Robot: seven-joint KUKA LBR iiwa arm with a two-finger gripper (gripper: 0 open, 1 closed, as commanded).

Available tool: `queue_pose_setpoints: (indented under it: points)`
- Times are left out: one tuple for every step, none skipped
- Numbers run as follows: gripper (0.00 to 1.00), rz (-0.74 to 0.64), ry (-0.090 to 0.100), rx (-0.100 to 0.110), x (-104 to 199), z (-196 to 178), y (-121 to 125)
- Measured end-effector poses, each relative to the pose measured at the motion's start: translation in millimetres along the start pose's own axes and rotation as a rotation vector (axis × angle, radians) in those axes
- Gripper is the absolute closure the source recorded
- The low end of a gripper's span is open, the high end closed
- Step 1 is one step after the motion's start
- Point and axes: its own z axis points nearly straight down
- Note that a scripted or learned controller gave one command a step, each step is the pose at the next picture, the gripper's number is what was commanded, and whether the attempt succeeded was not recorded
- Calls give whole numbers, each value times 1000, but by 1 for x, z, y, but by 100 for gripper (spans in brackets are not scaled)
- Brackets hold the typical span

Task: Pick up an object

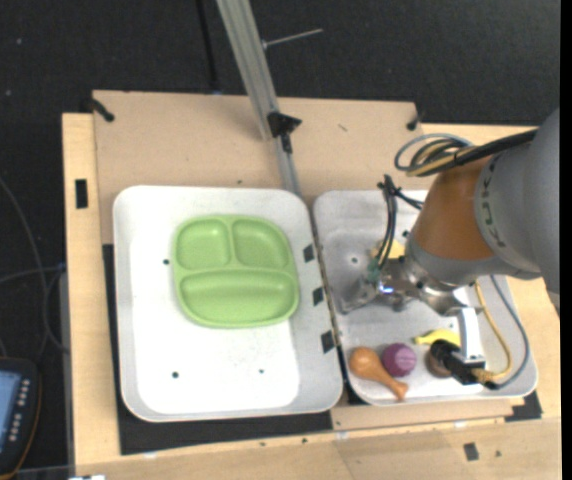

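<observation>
Camera view — arm (466,218) bent down into right bin (351,218); hand (381,290) near floor — grip state unclear.

open floor around green plate (236,271); right bin (341,218) crowded by arm (466,218)

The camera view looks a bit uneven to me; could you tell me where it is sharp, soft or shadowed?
In the camera view, the green plate in the left bin is evenly lit and fairly sharp; the gripper over the right bin is soft and hard to resolve; the arm shades that bin's floor beneath it; the purple ball and orange piece stay readable.
</observation>
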Motion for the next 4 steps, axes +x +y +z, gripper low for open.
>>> queue_pose_setpoints:
  points:
    - [100,7,0,-6,-1,-13,2]
    - [100,-4,0,-10,4,-75,2]
    - [100,-5,-1,-9,1,-119,4]
    - [100,-5,-1,-10,0,-170,6]
